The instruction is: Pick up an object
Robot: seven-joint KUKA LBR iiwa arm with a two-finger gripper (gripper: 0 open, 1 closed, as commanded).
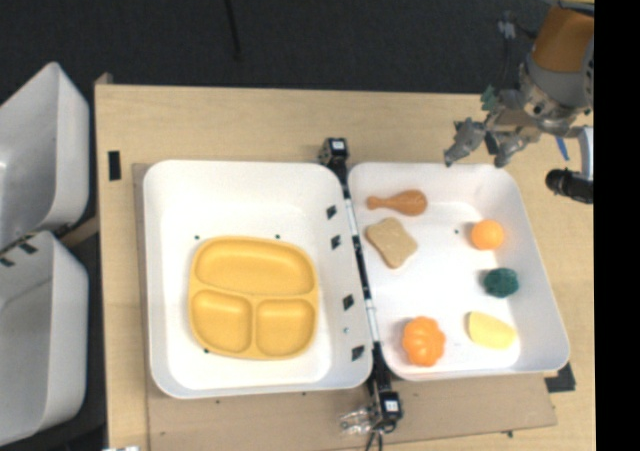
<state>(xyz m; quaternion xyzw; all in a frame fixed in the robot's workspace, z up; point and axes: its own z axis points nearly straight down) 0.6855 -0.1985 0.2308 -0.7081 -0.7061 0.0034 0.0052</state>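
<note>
Nearest the camera, on the left, sat a yellow divided tray point(254, 295) in the left bin point(165, 239). To its right, the right bin point(540, 289) held a toy bread slice point(390, 241), a drumstick point(400, 202), an orange pumpkin point(423, 340), a yellow wedge point(490, 330), an orange ball point(487, 234) and a dark green piece point(500, 282). All looked like light, rigid, smooth plastic; the flat bread slice seemed easiest, pinched across its narrow sides. Above the bin's far right corner hung the gripper point(482, 143), jaws apart and empty.
</note>
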